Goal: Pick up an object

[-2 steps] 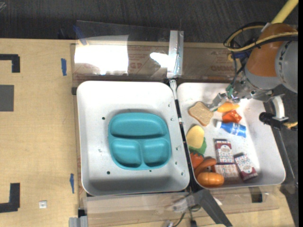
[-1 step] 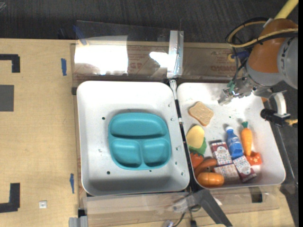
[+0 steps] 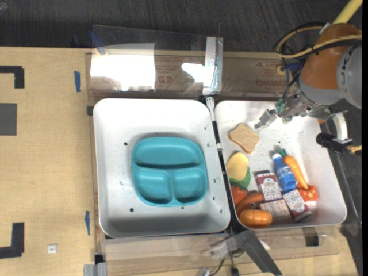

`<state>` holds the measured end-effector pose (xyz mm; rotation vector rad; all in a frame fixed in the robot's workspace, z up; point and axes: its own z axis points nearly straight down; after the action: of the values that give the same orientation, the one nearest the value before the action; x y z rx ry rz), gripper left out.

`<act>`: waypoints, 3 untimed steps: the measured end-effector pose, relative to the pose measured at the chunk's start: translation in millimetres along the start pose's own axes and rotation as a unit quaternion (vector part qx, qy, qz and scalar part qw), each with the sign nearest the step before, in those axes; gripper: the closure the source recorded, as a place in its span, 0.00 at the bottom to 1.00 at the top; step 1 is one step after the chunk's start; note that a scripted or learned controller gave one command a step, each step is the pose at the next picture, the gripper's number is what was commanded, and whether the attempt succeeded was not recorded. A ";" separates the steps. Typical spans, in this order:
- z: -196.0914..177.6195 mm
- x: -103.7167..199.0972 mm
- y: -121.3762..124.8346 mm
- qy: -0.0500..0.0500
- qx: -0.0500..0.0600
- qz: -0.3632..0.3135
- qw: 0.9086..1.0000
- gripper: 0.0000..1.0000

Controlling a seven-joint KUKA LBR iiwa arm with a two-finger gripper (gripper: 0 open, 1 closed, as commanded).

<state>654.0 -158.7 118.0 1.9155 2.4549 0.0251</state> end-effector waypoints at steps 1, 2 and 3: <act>22.9 17.7 -32.6 0.003 0.006 -0.048 0.999 0.00; 24.9 26.0 11.5 0.003 0.007 -0.082 0.997 0.00; 12.3 25.8 13.7 0.003 0.004 -0.082 0.997 1.00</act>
<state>661.4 -130.4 105.8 1.7117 2.6105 0.0165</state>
